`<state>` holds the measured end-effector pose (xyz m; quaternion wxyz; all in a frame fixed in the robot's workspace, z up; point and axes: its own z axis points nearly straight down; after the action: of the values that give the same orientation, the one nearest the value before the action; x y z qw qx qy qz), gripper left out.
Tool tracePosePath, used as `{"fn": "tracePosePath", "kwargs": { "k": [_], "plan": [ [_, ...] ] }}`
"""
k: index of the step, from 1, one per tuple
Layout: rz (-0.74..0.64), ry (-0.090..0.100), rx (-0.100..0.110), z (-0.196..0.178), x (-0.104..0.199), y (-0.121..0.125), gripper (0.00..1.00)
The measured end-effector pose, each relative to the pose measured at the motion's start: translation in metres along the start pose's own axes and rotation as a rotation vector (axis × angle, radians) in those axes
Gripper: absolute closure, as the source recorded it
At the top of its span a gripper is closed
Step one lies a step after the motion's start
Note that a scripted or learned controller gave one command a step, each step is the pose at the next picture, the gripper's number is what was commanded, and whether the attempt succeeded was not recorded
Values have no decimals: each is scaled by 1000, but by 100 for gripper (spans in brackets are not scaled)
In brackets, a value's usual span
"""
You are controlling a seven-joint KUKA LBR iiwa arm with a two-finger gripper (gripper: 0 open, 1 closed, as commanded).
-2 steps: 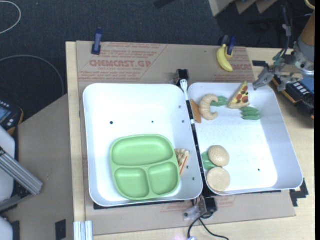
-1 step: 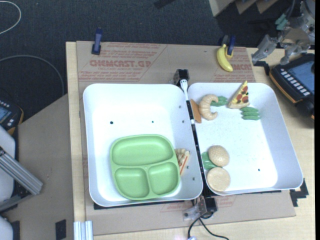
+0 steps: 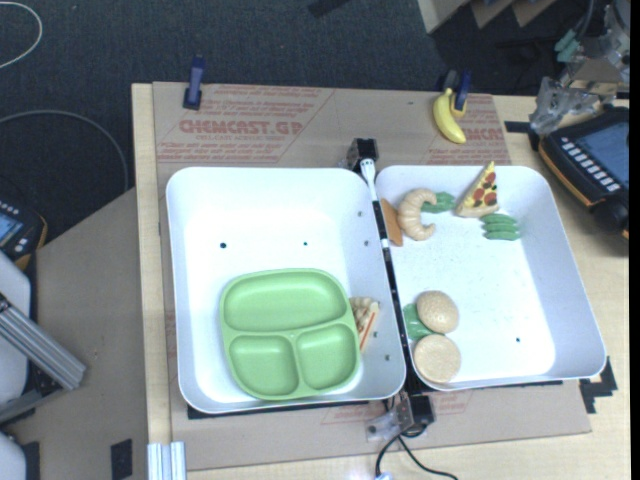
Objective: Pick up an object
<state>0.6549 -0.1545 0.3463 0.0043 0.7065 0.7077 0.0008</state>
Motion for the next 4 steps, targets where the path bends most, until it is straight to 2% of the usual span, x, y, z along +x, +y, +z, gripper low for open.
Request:
{"fn": "tracePosePath", "kwargs": {
  "k": [1,2,3,4],
  "plan": [
    [-2,7,12,16,53,-29,100],
    [-5,8,7,-22,117,-69,100],
    [-5,8,18,62,185,-97,100],
    [-5,8,-9,-58,233,-79,100]
  ]
}}
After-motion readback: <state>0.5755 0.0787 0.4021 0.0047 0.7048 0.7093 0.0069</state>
